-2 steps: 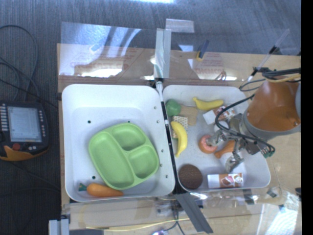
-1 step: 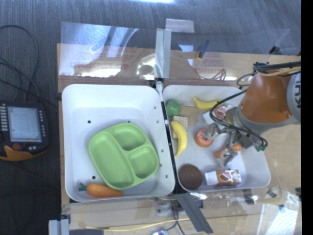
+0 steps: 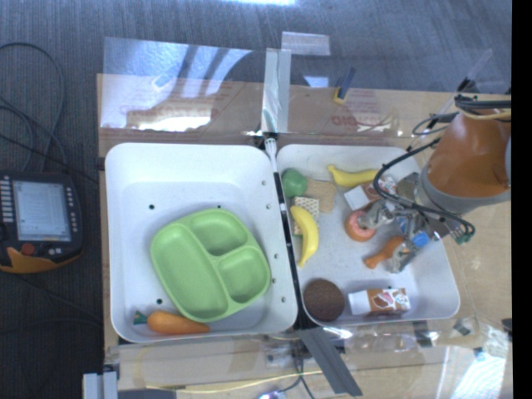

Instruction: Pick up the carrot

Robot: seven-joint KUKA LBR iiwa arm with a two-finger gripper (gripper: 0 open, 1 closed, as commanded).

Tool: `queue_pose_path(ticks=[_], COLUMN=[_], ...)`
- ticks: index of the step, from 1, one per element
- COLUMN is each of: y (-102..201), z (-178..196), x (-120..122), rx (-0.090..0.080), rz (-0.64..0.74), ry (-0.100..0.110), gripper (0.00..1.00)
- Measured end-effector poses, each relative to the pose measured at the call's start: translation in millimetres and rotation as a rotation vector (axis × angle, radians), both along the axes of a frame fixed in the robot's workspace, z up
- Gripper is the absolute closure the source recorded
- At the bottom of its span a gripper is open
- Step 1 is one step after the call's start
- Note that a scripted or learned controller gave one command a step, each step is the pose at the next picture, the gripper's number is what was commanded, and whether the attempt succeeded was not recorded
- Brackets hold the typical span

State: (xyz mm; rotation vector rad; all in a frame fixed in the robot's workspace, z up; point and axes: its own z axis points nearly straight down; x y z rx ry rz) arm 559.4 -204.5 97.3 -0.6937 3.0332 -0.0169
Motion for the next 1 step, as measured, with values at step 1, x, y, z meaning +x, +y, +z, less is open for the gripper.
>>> queue_pose_path(ticks=[1], y=[67.2], z=[0.5], x=[-39.3], rx=[0.001], rz=[-0.051], ry=[-0.006], gripper=[0.0])
